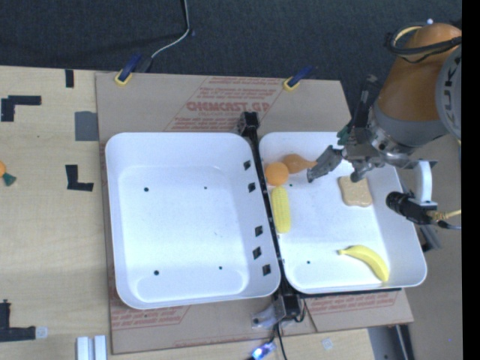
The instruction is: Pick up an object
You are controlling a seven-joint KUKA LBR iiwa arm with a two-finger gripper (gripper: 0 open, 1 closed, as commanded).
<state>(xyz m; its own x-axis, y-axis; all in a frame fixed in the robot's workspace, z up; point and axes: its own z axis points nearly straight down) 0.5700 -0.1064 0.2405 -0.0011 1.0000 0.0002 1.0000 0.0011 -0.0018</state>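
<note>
Banana [367, 261]: laid near the front edge of the right bin [397, 280], tip pointing left, well apart from the gripper.

Corn [280, 210]: a yellow cob laid lengthwise just beside the divider between the two bins, in the right bin.

Left bin [127, 201]: only its white floor with a few dark dots is seen.

Bread [355, 192]: a tan slice laid flat in the right bin, just below and near the gripper's right finger.

Orange ball [277, 173]: set at the head of the corn, touching or nearly touching it; a second orange piece [298, 162] lies just behind it, toward the gripper.

Gripper [341, 166]: held low over the back half of the right bin, fingers spread apart, nothing seen between them. One finger is angled toward the orange piece, the other is placed near the bread.

Arm [416, 81]: reached in from the right, orange band above the wrist.

Task thing: not fixed by the task; the bread and the orange piece are judged the nearest candidates.

Risk: the spread fingers are placed between two things, so a straight descent is likely to close on bare floor. The flat bread could be pushed rather than gripped; the round ball could be rolled away against the corn.
</note>
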